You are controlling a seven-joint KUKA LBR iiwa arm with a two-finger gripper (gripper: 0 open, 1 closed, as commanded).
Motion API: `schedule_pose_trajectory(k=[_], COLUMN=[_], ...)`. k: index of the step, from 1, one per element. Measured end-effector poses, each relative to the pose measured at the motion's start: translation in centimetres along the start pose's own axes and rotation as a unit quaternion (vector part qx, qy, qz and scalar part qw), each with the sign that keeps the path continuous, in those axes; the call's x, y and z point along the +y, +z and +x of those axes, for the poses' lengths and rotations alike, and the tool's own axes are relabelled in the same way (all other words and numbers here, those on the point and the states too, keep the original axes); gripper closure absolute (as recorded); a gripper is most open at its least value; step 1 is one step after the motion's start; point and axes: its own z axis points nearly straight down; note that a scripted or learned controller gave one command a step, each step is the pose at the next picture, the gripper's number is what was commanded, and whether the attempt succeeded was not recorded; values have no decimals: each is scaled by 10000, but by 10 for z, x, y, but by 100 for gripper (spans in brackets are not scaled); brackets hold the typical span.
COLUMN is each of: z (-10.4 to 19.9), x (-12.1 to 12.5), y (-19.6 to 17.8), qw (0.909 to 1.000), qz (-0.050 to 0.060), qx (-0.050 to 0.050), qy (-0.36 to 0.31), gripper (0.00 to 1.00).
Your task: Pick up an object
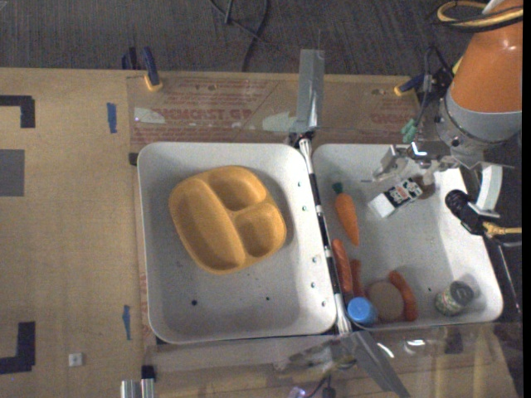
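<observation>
Gripper (404,166) low over the right bin (431,247) near its back edge, finger state impossible to tell. Just beneath, a small white box (398,196). Carrot (347,218) by the left wall. Yellow divided plate (227,217) in the left bin (166,297).

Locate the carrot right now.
The carrot lies in the right bin, near its left wall, upper part, left of the small white box.
</observation>
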Motion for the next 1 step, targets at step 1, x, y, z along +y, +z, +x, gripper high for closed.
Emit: schedule_pose_trajectory(k=[1], z=[55], x=[16], y=[66], qw=[9993], qz=[1], qx=[1], qy=[366], gripper=[0])
